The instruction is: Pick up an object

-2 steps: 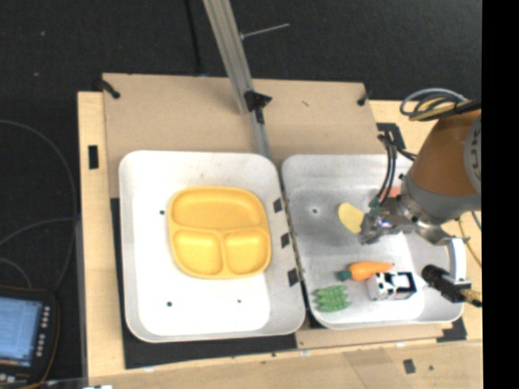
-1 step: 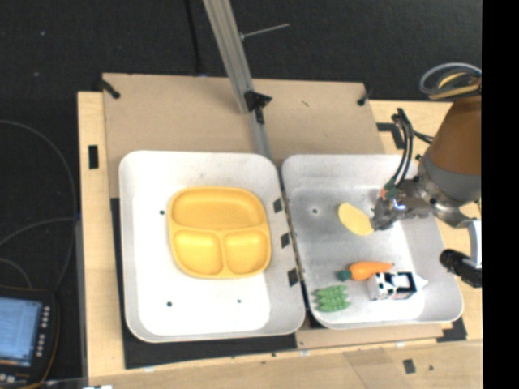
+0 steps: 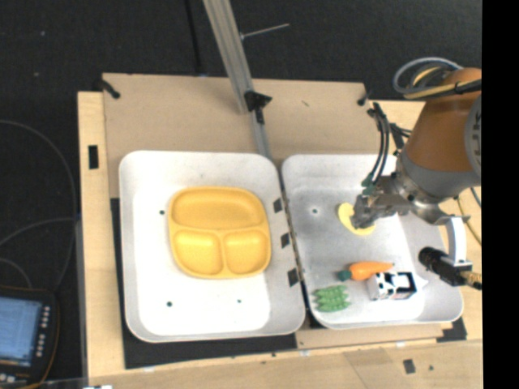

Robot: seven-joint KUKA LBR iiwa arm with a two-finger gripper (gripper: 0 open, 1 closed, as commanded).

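Reaching gripper [image 3: 364, 214] above yellow piece [image 3: 353, 218]

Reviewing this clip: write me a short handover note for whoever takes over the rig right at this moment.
Gripper: down in the right white bin, directly over the small flat yellow piece; finger state cannot be made out, so no grasp is confirmed.
Other items in the right bin: orange toy carrot, black-and-white block touching it, green ridged toy near the front left corner.
Left white bin: yellow three-compartment plastic tray.
Done: arm positioned at the yellow piece.
Left: secure a grasp and lift.
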